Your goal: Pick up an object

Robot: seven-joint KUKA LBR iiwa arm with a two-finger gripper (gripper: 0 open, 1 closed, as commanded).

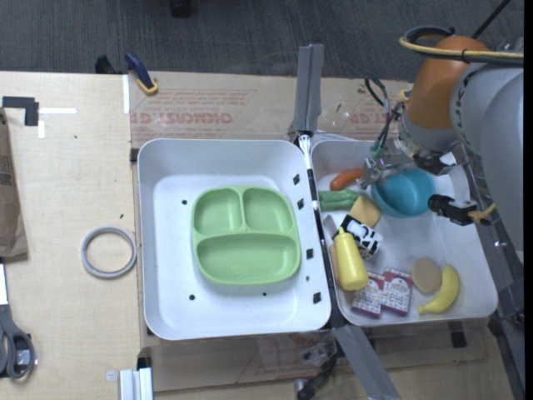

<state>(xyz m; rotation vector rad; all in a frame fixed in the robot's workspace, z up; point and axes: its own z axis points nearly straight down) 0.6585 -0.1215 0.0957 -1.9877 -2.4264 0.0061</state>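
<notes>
One arm | jaws [381, 167] state unclear | teal bowl [405, 193] just beside, right bin [475, 307]

This looks like a robotics lab, not a home. A pale wooden bench [67, 190] stands on dark grey carpet [250, 15], with two white bins [158, 248] fixed side by side on it. Right of the bins a big grey arm [491, 107] with an orange band reaches in, cables looping above it. Toy food, like a banana [441, 292] and a yellow bottle [348, 261], fills the right bin. Left of the bins lie a tape roll [108, 251] and scissors [15, 348].
</notes>
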